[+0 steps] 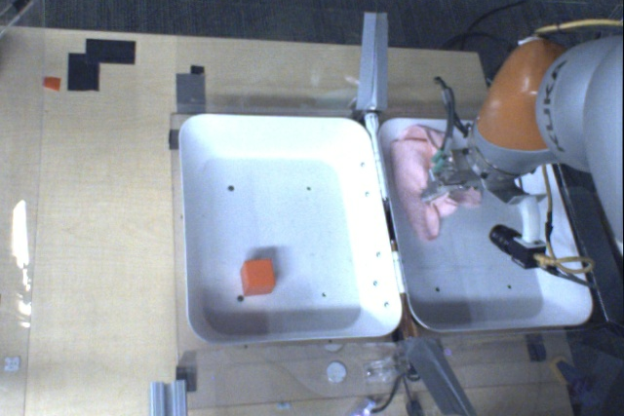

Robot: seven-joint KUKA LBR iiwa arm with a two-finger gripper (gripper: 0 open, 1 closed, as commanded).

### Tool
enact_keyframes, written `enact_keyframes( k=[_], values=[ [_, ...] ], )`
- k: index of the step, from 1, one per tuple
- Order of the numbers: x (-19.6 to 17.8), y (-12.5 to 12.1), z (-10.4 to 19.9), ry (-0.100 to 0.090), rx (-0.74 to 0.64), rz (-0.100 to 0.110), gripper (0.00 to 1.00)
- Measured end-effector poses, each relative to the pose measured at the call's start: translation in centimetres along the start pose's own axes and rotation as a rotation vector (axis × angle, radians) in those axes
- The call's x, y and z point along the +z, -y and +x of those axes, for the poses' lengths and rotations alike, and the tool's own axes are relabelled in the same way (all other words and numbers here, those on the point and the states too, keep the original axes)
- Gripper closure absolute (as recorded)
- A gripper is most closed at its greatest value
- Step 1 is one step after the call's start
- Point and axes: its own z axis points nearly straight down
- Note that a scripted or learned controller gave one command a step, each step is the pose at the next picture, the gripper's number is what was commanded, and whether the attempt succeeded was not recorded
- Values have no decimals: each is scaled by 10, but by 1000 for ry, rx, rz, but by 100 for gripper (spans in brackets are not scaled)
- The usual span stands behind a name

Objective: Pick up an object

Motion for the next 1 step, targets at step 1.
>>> enact_keyframes(
  k=[1],
  values=[
    [-80,-68,54,-2,-187,21,100]
  ],
)
